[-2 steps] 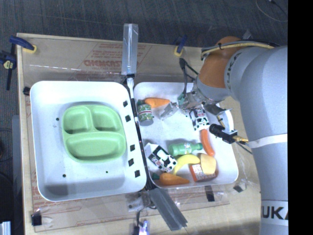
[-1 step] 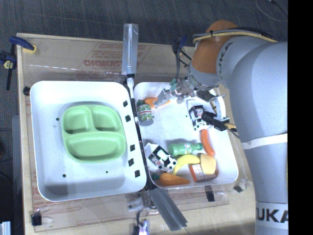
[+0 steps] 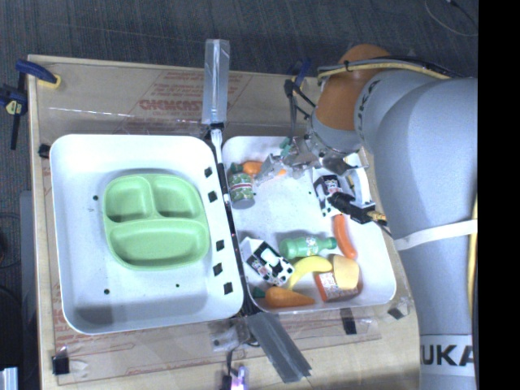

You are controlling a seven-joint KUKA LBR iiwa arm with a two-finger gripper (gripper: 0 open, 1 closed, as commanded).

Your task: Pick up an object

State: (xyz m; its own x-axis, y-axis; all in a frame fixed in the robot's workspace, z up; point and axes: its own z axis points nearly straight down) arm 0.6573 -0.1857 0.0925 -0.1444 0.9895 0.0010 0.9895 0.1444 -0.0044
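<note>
My gripper [image 3: 278,166] reaches into the far end of the right bin [image 3: 375,297] from the right, low over its floor. Just left of it lie a small orange piece [image 3: 253,168] and a green-labelled can [image 3: 241,188], close to the gripper's tip. Whether anything is held cannot be made out. Toward the near end lie a green bottle [image 3: 307,244], a yellow banana [image 3: 307,269], a carrot [image 3: 288,297], a black-and-white patterned box [image 3: 268,263], a red-orange stick [image 3: 344,236] and a yellow block with a red label [image 3: 338,280].
The left bin [image 3: 73,218] holds a green divided plate [image 3: 156,220]. A ridge with black clips [image 3: 219,234] separates the two bins. The grey arm [image 3: 422,177] covers the right bin's right side.
</note>
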